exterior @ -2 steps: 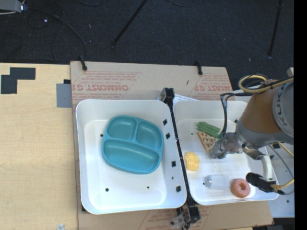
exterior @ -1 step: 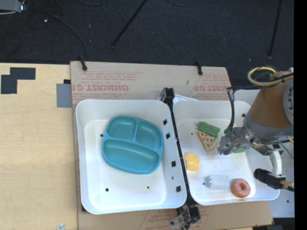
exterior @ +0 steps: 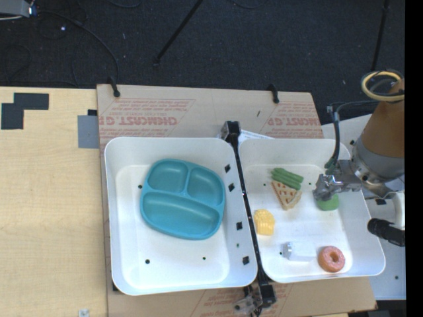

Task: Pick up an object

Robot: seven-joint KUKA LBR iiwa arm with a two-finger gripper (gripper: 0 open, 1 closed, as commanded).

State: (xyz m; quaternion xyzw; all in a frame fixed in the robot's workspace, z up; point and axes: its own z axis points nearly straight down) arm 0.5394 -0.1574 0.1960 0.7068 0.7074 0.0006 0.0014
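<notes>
My gripper (exterior: 324,189) is low over the right side of the right bin (exterior: 357,269), directly above a small green object (exterior: 328,203) that it partly hides. To the left of it lie a green pea pod (exterior: 287,176) and a tan wedge-shaped slice (exterior: 287,195), close together. A yellow corn piece (exterior: 264,222) rests near the bin's left wall. A pink donut (exterior: 331,258) sits in the front right corner, and a small grey-white piece (exterior: 291,251) lies just left of it.
The left bin (exterior: 125,256) holds a teal divided plate (exterior: 183,198). A black-clipped divider (exterior: 241,203) separates the two bins. The arm's orange band (exterior: 386,127) rises at the right edge, with cables and a black part (exterior: 386,231) beside the bin.
</notes>
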